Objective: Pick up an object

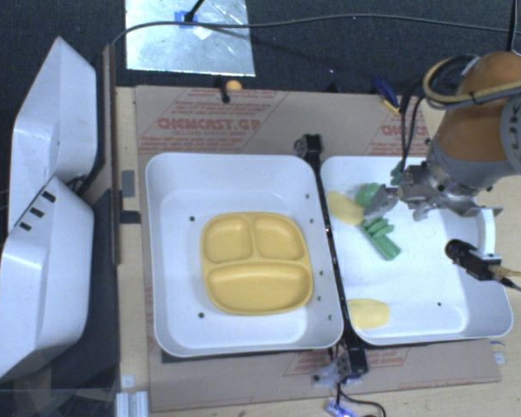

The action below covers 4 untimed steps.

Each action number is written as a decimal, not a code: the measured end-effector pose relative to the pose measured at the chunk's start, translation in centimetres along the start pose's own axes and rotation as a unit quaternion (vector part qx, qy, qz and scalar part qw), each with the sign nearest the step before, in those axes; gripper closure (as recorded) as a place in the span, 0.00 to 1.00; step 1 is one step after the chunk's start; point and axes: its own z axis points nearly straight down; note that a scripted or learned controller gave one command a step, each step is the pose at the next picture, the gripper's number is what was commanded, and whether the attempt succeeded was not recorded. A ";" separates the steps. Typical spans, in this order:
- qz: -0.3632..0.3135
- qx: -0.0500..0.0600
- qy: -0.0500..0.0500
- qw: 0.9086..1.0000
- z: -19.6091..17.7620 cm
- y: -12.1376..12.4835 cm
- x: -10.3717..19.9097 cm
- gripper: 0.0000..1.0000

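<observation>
Camera view shows our jaws (384, 200) low in the right white bin (434, 298) at twelve o'clock; their spread we cannot tell. Just below lies the ridged green plastic piece (382, 237) (probably light, stiff); we'd grip across its narrow width.
</observation>
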 end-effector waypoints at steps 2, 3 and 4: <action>0.000 0.001 0.000 1.000 6.0 0.1 -0.3 0.00; 0.000 -0.001 0.000 1.000 11.2 0.1 -0.2 0.00; 0.000 -0.003 0.000 1.000 9.9 0.2 -0.3 1.00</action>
